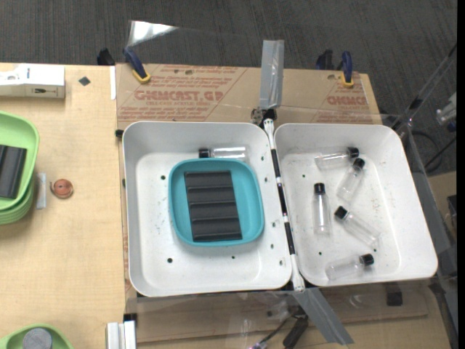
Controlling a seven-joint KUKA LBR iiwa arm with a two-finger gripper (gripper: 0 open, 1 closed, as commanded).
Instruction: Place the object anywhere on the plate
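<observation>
A teal square plate (216, 201) lies in the middle of the left white bin (145, 267), with a black ridged insert (211, 205) covering its centre. One clear vial with a black cap (221, 152) lies on the bin floor just behind the plate's far edge, apart from it. Several more clear vials with black caps are scattered in the right white bin (407, 267); among them are one lying upright in the view (320, 208), one near the back (334, 159) and one by the front wall (347, 267).
A cardboard sheet (189, 93) is clamped behind the bins. On the wooden bench to the left stand a green tray (22, 140), a white box (33, 82) and a small copper disc (62, 188). A clear plastic panel (436, 86) rises at the right.
</observation>
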